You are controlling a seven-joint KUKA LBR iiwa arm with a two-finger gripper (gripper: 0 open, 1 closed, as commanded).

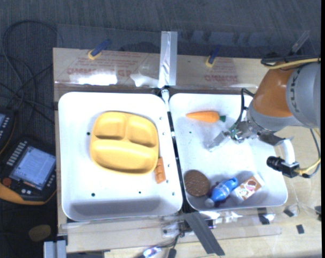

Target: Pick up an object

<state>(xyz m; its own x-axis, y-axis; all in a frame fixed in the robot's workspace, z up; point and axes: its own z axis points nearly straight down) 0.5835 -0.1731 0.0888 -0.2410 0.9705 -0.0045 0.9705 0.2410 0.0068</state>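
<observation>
Two white bins are seen: one moulded yellow tray left; right, one smooth carrot, one round brown cookie (ridged), one blue bottle. The gripper is held empty, fingers parted, just below the carrot.

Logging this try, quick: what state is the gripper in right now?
Two-finger gripper: low over the right white bin, just below the orange carrot; nothing seen between its fingers; open or shut cannot be told.

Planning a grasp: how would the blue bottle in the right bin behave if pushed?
The blue bottle lies on its side, so it would probably roll. It looks small and likely light. Wedged between the brown disc and carton, it may nudge them.
</observation>
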